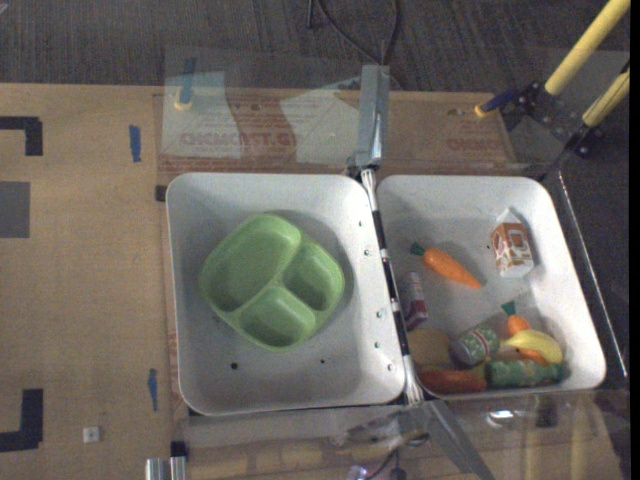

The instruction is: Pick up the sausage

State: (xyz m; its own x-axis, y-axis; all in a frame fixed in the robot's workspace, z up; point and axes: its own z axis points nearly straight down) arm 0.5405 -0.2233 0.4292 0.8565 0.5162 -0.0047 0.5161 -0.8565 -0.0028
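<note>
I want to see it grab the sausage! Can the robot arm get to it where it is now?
Probably, but it looks tricky. The sausage lies uncovered in the right bin, tight against the near wall, with a can and a green toy crowding it.

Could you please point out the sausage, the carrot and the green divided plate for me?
sausage (452, 380), camera view, middle of its red body.
carrot (452, 267), camera view, middle of its orange body.
green divided plate (232, 264), camera view, floor of its largest compartment.
</note>
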